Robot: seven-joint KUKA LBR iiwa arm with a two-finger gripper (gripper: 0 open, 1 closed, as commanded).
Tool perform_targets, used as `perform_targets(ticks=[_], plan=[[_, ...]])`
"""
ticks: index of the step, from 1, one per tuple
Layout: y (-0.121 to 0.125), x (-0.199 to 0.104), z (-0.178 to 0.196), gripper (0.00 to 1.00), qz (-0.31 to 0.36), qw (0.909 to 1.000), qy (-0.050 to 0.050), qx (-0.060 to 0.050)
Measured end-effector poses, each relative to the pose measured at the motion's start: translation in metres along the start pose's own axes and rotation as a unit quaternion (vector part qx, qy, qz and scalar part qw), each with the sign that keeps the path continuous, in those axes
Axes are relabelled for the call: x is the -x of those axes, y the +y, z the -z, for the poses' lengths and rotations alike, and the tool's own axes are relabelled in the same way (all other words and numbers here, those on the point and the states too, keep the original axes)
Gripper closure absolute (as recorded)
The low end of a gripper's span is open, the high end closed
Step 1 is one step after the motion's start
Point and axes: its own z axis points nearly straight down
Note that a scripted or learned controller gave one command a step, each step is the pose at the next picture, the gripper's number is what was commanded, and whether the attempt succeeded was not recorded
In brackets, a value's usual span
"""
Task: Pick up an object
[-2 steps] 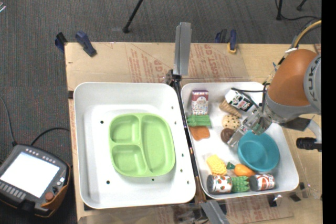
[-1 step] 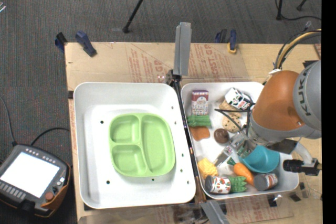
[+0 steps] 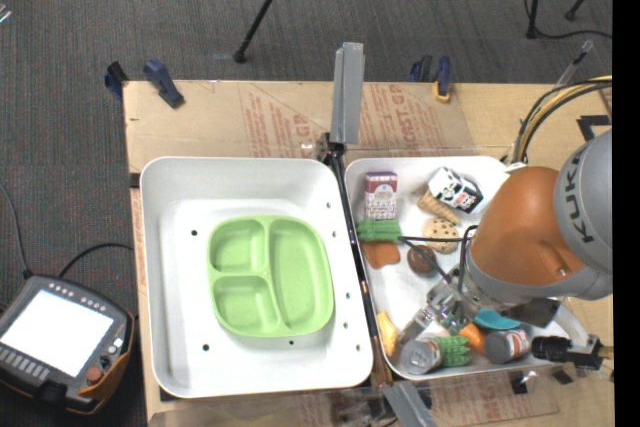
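White letters reading "KUKA" ran down the grey arm (image 3: 600, 205) at the right, only partly in view. The cardboard sheet (image 3: 290, 115) under the two bins bore red printing, seen upside down and too faint to make out fully. A small red and white carton (image 3: 380, 195) in the right bin (image 3: 490, 165) carried a printed label that was too small to read. The can (image 3: 428, 353) lying near the front of that bin had markings that were likewise illegible
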Motion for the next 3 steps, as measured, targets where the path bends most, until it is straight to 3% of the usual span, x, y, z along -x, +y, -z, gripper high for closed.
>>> perform_targets(ticks=[1, 2, 3], plan=[[0.023, 0.088, 0.010, 0.00, -0.074, 0.9973, 0.000, 0.000], [0.105, 0.102, 0.003, 0.00, 0.005, 1.0000, -0.002, 0.003], [0.050, 0.059, 0.002, 0.00, -0.076, 0.9971, -0.001, 0.001]])
